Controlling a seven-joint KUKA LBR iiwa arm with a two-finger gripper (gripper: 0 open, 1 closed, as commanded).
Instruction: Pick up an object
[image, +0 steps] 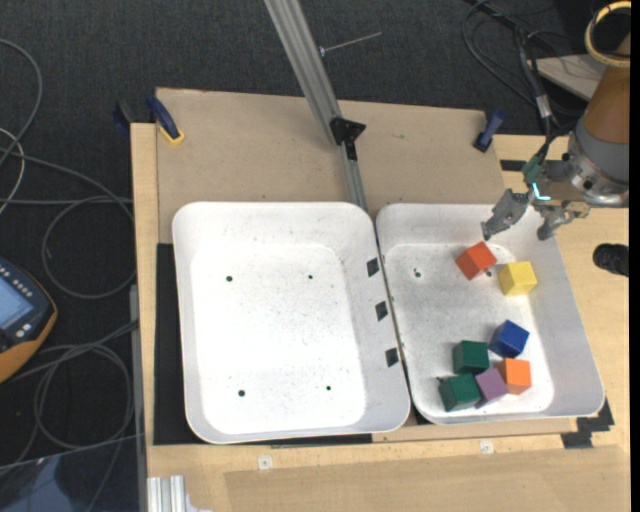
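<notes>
Approach step: the pincer (523, 219) hangs wide apart, holding nothing. The red block (476, 260) sits just below-left of it; next, descend and straddle it.

no text, label, brand, number or sign can be read anywhere. the blocks in the right bin (570, 330) have plain faces, and the device (18, 305) at the left edge has a bluish screen too small and blurred to read.
</notes>
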